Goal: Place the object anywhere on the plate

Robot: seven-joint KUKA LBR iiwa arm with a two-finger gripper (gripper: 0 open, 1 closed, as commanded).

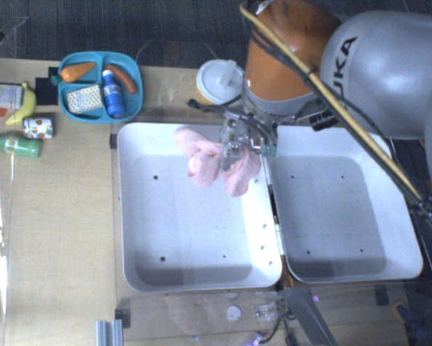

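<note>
A grey KUKA arm with an orange band is reaching in from the right over two white bins, the left bin and the right bin sitting side by side. Its gripper is hanging over the left bin's upper right corner, fingers closing on a pink cloth that is draping down on both sides. A blue divided plate of toy food is lying well apart on the bench, beyond the bin's upper left corner
</note>
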